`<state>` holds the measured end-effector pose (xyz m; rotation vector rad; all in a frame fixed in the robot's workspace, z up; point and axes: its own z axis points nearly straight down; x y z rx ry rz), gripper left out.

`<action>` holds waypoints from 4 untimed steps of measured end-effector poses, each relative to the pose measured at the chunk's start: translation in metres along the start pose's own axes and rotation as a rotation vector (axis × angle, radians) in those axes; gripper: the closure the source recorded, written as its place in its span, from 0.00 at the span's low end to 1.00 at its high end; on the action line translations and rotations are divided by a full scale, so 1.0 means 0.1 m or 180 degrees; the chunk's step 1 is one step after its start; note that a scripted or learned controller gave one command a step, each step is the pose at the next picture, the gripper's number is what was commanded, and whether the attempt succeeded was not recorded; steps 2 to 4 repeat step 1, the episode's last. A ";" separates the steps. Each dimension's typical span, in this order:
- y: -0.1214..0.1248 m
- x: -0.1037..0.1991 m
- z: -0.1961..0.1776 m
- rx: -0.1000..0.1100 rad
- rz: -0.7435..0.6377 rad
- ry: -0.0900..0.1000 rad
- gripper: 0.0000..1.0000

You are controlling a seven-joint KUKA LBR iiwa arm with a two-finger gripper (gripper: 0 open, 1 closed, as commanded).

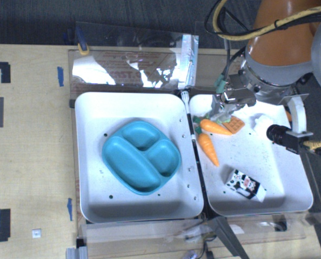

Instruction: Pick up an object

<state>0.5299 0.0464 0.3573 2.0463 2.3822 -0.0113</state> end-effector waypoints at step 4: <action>-0.45 -0.48 1.46 0.0012 -0.0777 0.0019 1.00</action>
